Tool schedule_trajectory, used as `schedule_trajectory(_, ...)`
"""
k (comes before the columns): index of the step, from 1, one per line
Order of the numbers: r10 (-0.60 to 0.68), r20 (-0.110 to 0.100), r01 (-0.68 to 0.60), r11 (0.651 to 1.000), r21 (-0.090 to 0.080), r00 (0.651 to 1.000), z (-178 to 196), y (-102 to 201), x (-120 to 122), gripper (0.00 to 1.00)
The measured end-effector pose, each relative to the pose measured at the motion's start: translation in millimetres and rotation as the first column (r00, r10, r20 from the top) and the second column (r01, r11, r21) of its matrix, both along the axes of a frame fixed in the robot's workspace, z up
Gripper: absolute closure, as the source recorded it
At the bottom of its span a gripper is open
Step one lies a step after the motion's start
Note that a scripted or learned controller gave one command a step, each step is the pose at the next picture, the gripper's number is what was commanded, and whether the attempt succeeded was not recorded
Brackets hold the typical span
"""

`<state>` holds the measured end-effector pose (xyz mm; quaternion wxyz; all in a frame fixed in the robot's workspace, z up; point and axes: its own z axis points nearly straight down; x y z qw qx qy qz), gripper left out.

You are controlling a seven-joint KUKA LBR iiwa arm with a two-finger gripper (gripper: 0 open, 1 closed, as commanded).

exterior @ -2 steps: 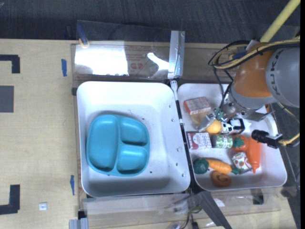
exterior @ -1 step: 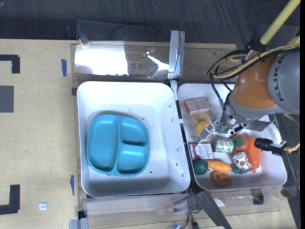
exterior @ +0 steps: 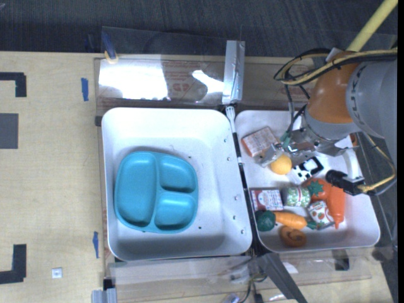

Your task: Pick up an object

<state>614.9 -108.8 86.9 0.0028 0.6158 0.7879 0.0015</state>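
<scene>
Hovering over the right shallow white bin (exterior: 369, 229), the two-finger gripper (exterior: 291, 145) neared a small yellow rounded toy (exterior: 281, 165); its state could not be told. A centred descent seemed advisable.

One camera feed on my screen: fixed overhead, looking down on the bench (exterior: 50, 169) at a slant. Framing is fairly wide. The left bin (exterior: 167, 122) sits near centre frame; the right bin (exterior: 366, 226) lies toward the right side, partly covered by the arm (exterior: 353, 100), which enters from the right. Dark floor (exterior: 189, 5) crosses the top, so I read the far side as up. I have no second view to compare against.
</scene>
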Motion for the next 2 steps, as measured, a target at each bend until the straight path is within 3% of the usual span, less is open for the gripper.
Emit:
schedule_trajectory(1, 0.0, 0.008, 0.0, 1.0, -0.001, 1.0, 12.6, -0.5, 2.0, 1.0)
schedule_trajectory(2, 0.0, 0.007, 0.0, 1.0, -0.001, 1.0, 12.2, -0.4, 1.8, 0.0)
